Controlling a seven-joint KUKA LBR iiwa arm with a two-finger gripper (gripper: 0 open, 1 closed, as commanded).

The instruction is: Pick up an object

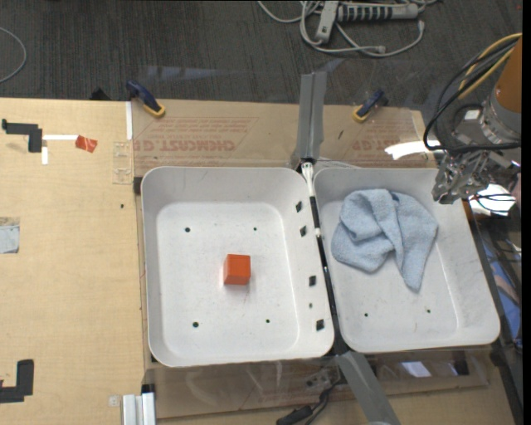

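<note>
An orange-red cube [237, 270] sits near the middle of the left white bin [166, 315]. A crumpled light blue cloth [387, 233] lies in the upper half of the right white bin [465, 315]. My gripper [452, 184] hangs at the far right, over the right bin's upper right corner, just right of the cloth and apart from it. Nothing shows between its fingers.
Brown cardboard lies behind both bins, held by two blue-and-orange clamps [145, 97]. A wooden board [58, 274] with a small red piece [85, 144] is at the left. Cables [348, 21] run across the dark floor at the top.
</note>
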